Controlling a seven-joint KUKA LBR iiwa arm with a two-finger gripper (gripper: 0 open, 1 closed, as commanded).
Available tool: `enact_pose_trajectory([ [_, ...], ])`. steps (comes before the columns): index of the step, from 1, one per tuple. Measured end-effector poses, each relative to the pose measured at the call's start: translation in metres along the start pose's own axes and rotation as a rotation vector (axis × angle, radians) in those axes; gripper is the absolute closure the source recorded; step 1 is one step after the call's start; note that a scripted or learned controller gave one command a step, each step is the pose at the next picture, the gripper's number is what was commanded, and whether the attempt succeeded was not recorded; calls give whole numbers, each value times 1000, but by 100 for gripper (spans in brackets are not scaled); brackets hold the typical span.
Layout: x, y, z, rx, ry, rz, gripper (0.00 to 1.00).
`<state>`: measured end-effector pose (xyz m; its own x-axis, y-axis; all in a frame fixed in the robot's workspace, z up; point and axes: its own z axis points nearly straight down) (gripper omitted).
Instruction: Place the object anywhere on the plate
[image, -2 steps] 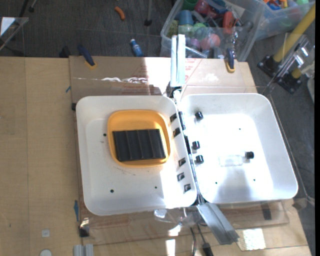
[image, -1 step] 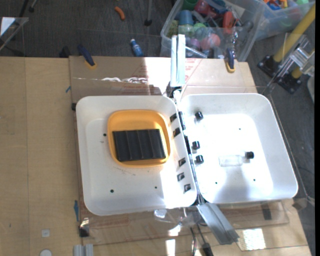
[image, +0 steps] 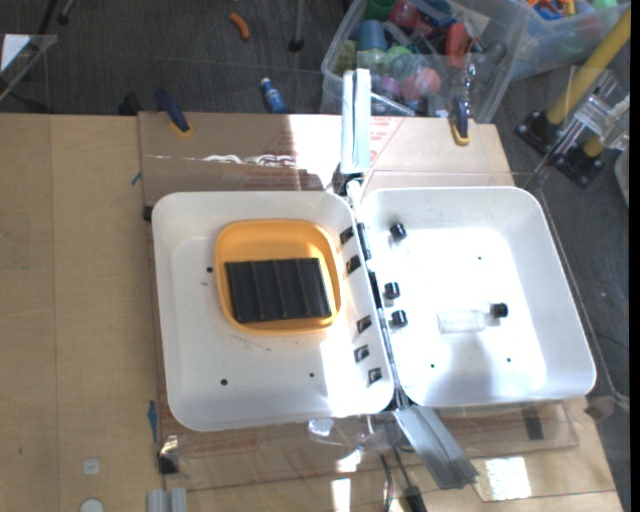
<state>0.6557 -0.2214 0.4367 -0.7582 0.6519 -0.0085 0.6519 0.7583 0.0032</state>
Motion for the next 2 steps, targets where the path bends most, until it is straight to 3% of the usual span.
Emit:
enact_pose_trajectory([
  [2, -2, 2, 0, -1, 4, -400, 100],
])
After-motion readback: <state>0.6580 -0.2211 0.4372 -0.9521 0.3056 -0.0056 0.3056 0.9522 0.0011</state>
